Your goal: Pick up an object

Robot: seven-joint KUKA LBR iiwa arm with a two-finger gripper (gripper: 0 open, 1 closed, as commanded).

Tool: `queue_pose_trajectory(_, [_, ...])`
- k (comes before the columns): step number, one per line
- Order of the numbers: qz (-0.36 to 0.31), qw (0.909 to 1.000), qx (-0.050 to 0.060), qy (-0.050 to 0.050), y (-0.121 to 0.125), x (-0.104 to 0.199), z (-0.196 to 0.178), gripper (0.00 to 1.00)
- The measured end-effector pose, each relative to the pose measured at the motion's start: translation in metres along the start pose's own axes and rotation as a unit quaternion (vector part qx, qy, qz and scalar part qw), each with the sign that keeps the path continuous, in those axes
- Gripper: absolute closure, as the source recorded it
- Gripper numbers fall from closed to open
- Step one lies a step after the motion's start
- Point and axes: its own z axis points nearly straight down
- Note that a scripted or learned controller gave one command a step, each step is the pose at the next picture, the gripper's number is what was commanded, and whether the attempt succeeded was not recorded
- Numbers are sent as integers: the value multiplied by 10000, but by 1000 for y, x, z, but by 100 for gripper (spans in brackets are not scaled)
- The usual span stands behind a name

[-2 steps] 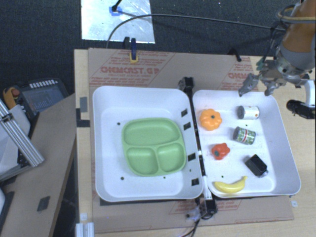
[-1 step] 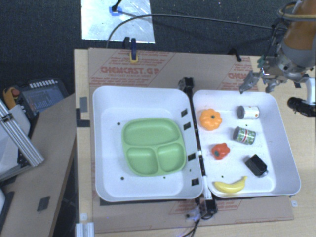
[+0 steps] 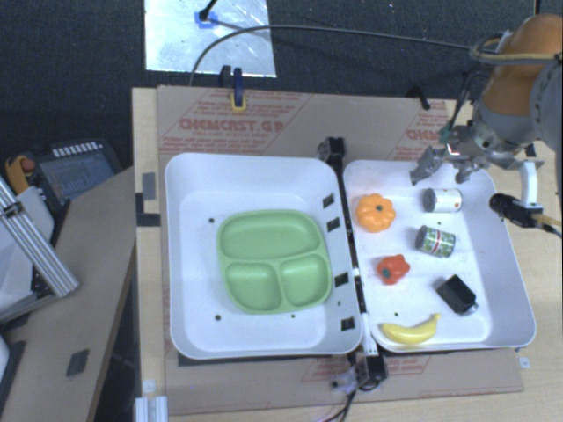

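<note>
Nothing is lifted yet. In the right bin (image 3: pixel 503 262), near to far: banana (image 3: pixel 409 330), black block (image 3: pixel 456 294), red pepper (image 3: pixel 393 269), can (image 3: pixel 435 241), orange pumpkin (image 3: pixel 375 213), white cylinder (image 3: pixel 442 200). The gripper (image 3: pixel 450 167) hovers at the bin's twelve o'clock, fingers spread wide, holding nothing.

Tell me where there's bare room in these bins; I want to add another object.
Left bin: bare floor rings the green divided plate, widest along the far wall. Right bin: crowded down its middle by pumpkin, white can, green can, tomato, black block, banana. Its right strip is freest; the claw hangs over the far end.
</note>
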Motion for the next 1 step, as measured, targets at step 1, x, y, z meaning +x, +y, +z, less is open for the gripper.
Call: queue_pose_trajectory(1, [6,10000,-29,-12,-7,1,54,0])
